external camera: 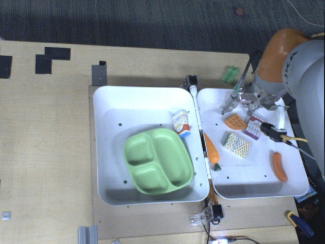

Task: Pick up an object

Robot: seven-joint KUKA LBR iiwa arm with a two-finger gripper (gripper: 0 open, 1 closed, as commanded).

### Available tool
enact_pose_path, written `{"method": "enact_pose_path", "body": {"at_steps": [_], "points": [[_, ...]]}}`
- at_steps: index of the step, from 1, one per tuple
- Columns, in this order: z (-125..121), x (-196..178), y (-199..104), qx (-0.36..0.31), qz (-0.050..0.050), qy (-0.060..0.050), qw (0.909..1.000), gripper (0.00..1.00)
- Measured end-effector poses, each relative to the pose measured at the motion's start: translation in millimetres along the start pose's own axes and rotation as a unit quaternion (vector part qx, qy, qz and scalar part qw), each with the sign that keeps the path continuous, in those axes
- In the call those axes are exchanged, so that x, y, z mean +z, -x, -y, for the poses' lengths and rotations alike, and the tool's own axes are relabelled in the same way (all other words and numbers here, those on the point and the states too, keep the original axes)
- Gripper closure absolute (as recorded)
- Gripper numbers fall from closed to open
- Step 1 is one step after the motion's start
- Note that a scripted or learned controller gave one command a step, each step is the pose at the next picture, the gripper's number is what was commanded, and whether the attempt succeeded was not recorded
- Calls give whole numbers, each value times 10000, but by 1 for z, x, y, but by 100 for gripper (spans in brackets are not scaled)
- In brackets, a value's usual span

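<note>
My gripper [240, 104] hangs over the back of the right bin [264, 187], open, with nothing between its fingers. Just below it lies a flat orange waffle-like piece [234, 121]. Beside that piece is a small maroon packet [253, 128]. Nearer the front are a pale patterned square block [237, 145] and an orange-red sausage [279, 166]. A carrot [211, 150] lies along the bin's left wall.
The left bin [109, 136] holds a green divided plate [158, 160] and a small white, red and blue packet [181, 122] at its right wall. A green object [230, 75] lies on the bench behind the right bin. Cables run along the right bin's right side.
</note>
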State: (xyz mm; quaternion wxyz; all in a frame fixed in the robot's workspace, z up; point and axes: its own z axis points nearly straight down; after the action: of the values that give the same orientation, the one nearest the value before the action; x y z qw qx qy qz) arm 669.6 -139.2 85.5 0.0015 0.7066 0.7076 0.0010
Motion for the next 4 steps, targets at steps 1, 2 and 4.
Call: {"method": "enact_pose_path", "body": {"at_steps": [1,2,4], "points": [[-2,-12,-1,-10,2,28,10000,100],[-2,-12,-1,-10,2,26,10000,0],[-2,-12,-3,-23,2,28,10000,100]]}}
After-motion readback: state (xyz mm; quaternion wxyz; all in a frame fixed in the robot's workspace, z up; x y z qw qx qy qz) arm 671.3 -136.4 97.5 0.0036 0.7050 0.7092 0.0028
